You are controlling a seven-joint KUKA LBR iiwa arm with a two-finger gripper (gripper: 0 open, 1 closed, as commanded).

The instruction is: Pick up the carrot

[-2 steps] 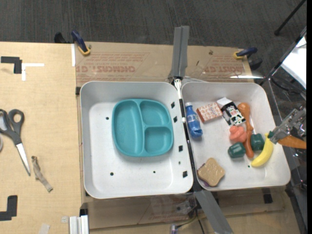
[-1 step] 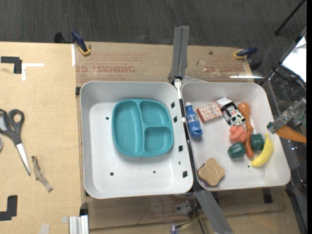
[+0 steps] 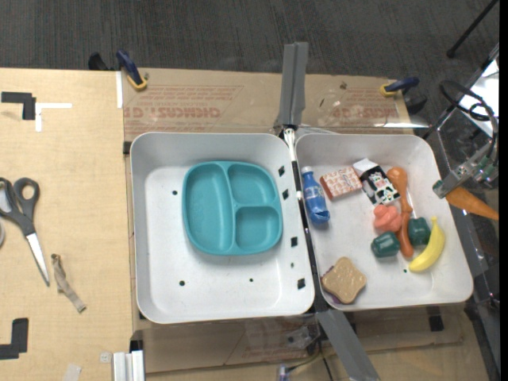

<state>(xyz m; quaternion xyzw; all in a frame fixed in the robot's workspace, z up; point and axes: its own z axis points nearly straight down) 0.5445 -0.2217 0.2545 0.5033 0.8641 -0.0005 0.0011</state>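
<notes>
Camera view: you're at the approach step, nothing grasped yet. The carrot (image 3: 403, 213) lies in the right bin (image 3: 452, 288), long and orange, running from near the cow-print carton (image 3: 375, 184) down past the pink toy (image 3: 387, 217) and between the green pepper (image 3: 385, 246) and another green piece (image 3: 418, 232). The pincer (image 3: 454, 182) sits at the bin's right rim, well apart from the carrot; can't tell whether it's spread or pressed together.

Next you need to travel left over the bin and descend on the carrot. Clutter is tight: the banana (image 3: 429, 248) is just beside it. The teal plate (image 3: 233, 207) in the left bin (image 3: 151, 236) is no obstacle.
</notes>
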